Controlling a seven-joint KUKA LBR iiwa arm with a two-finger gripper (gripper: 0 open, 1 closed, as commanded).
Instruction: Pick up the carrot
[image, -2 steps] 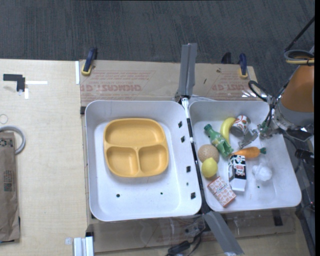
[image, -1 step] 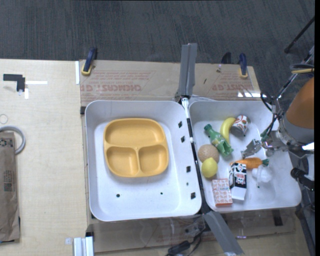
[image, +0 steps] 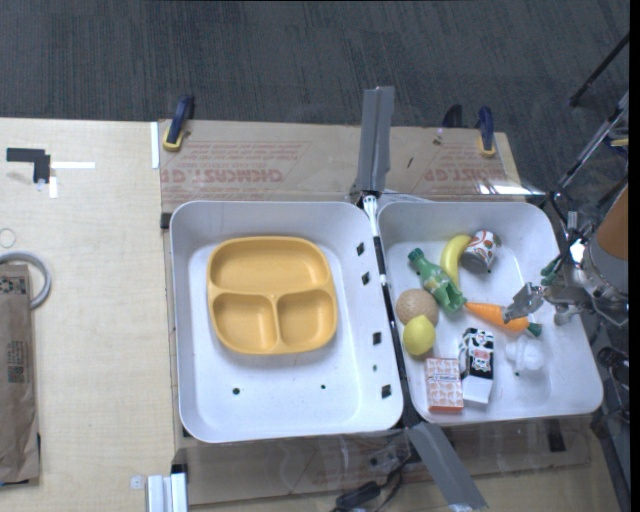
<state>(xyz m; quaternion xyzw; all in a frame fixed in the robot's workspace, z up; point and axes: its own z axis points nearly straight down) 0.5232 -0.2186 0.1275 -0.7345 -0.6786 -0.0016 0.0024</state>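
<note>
Task status: the pickup is not done. The carrot (image: 490, 314) lies on the floor of the right bin (image: 575, 395), roughly mid-bin toward the right wall, pointing left with its green-topped end to the right. The gripper (image: 527, 300) is down at that right end, its dark fingers (image: 520, 297) close against the carrot's thick end. Whether they are spread or closed cannot be made out at this size, nor whether they bracket the carrot; no grasp can be confirmed. By the look of it, securing the carrot and the lift both remain.

Near edge of the right bin: a small red-and-white box (image: 444, 385) and a black-and-white carton (image: 478, 357) stand side by side, the carton just below the carrot's tip. A pale, unclear item (image: 527, 355) sits just below the gripper.

Mid-bin: a lemon (image: 419, 335) and a brown round fruit (image: 416, 304) touch each other left of the carrot, apart from it. A green bottle (image: 438, 281) lies at a slant, its base near the carrot's tip; judged the closest obstruction on that side.

Far side: a banana (image: 455, 256) and a small can (image: 481, 251), well clear of the carrot.

Left bin (image: 190, 300): holds a yellow divided tray (image: 272, 295); no bearing on the grasp.
</note>
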